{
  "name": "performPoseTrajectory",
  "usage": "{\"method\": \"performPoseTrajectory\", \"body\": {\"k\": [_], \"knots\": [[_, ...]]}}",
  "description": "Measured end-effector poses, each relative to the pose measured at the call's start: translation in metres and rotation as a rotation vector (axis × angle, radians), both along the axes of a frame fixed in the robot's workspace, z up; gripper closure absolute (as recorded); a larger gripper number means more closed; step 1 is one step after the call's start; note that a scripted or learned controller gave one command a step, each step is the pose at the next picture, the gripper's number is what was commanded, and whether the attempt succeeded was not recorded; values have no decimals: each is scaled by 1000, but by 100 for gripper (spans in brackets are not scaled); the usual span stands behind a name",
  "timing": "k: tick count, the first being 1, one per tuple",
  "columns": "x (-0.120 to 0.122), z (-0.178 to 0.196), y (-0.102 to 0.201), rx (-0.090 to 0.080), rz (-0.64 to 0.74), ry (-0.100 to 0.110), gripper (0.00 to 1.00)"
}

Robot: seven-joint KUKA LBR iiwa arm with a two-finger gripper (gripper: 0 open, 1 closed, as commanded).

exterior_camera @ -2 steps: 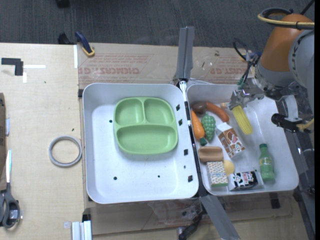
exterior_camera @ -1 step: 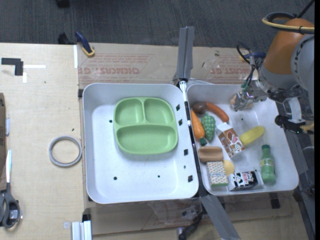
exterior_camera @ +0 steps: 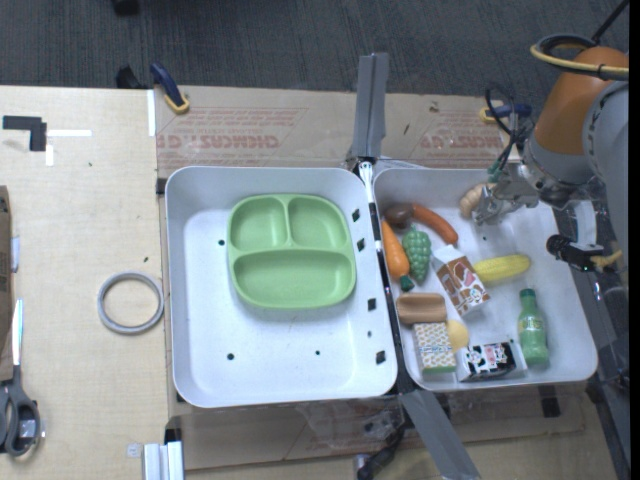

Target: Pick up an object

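Landmark: the green three-compartment plastic plate (exterior_camera: pixel 292 251), lying flat in the left white bin (exterior_camera: pixel 195 298).
Grey tape ring (exterior_camera: pixel 131 302): on the bench well to the left of the green plate, outside the bins.
Right white bin (exterior_camera: pixel 570 298): just beside the plate's bin, to the plate's right, holding the toy foods.
Orange toy carrot (exterior_camera: pixel 394 252): right of the plate, against the wall between the bins.
Green bumpy toy vegetable (exterior_camera: pixel 418 252): touching the carrot on the side away from the plate.
Orange-red toy sausage (exterior_camera: pixel 434 223): right of the plate, nearer the far wall.
Brown-and-white snack packet (exterior_camera: pixel 462 285): right of the plate, mid-bin, tilted.
Brown toy bread roll (exterior_camera: pixel 420 308): right of the plate's near corner.
Patterned small carton (exterior_camera: pixel 434 349): beyond the roll toward the near wall.
Black-and-white carton (exterior_camera: pixel 490 360): just beside the patterned carton, farther from the plate.
Yellow toy corn cob (exterior_camera: pixel 502 266): farther right, lying across the bin.
Green plastic bottle (exterior_camera: pixel 532 330): far right of the plate, lying near the right bin's outer wall.
Beige rounded toy (exterior_camera: pixel 472 201): far corner of the right bin, just beside the gripper.
Gripper (exterior_camera: pixel 494 206): low in that far corner, well right of the plate; cannot tell how it is set, and nothing is visibly held.
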State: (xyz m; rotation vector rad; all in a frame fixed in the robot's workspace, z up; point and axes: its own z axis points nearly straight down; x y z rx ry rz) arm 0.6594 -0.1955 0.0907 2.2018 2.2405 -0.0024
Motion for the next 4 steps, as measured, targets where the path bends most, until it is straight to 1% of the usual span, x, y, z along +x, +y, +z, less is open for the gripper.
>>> {"method": "performPoseTrajectory", "body": {"k": [1,2,3,4], "knots": [[0,0,0,0,0,0,0],[-85,-1,85,1,-96,3,0],[-131,-2,91,3,148,4,0],[-175,0,93,2,134,-1,0]]}}
